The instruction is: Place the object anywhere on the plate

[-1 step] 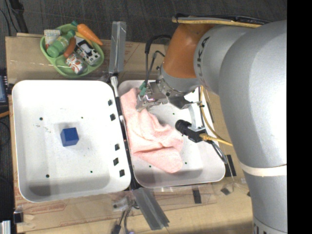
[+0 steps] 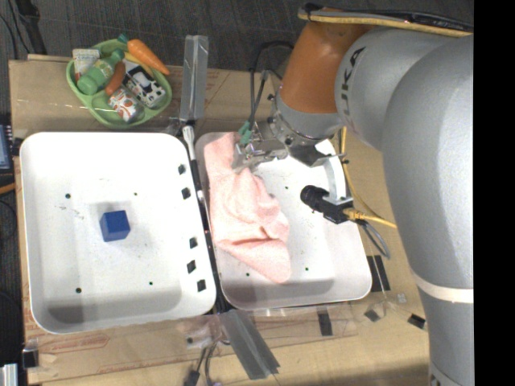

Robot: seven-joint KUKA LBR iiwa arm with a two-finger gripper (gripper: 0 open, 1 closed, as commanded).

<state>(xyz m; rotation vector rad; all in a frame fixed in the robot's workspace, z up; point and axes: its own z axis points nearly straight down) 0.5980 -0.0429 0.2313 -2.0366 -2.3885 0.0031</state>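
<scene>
Bench, frame centre: gripper (image 2: 251, 153) seemingly pinching pink towel (image 2: 245, 215) in right bin (image 2: 346, 272), grasp step; next lift.

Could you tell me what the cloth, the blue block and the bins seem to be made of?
Cloth: soft pink fabric, likely terry or fleece; it lies crumpled in folds with a matte, fuzzy look. Blue block: rigid, with flat faces and sharp edges, perhaps painted wood, foam or plastic; unclear. Bins: smooth white moulded plastic by the look, with rounded corners and a slight sheen.
</scene>
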